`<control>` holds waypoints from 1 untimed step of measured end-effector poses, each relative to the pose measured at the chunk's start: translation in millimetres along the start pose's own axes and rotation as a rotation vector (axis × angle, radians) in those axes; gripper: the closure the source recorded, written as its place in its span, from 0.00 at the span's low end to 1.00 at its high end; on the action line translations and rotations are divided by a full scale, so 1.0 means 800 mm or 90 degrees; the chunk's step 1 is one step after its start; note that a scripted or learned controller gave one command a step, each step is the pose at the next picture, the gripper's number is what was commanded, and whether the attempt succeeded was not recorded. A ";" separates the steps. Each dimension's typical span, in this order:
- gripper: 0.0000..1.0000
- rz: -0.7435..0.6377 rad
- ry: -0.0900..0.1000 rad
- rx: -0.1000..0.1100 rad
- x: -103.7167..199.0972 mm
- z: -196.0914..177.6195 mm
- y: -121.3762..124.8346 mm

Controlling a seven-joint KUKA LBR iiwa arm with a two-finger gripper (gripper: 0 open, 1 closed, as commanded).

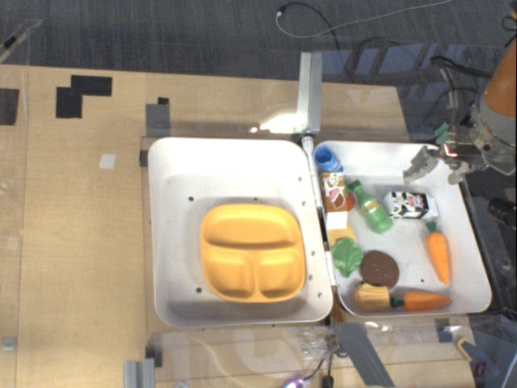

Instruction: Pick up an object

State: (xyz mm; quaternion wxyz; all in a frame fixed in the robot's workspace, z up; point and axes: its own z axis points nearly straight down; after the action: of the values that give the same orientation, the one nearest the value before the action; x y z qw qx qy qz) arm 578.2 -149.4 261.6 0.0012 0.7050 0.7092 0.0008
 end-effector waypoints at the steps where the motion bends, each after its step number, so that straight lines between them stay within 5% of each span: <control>1: 0.00 0.022 0.000 0.000 -0.070 0.150 -0.088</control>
State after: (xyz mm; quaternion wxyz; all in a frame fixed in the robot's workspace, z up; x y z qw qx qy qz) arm 508.7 -205.5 141.8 0.0011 0.7171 0.6970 0.0006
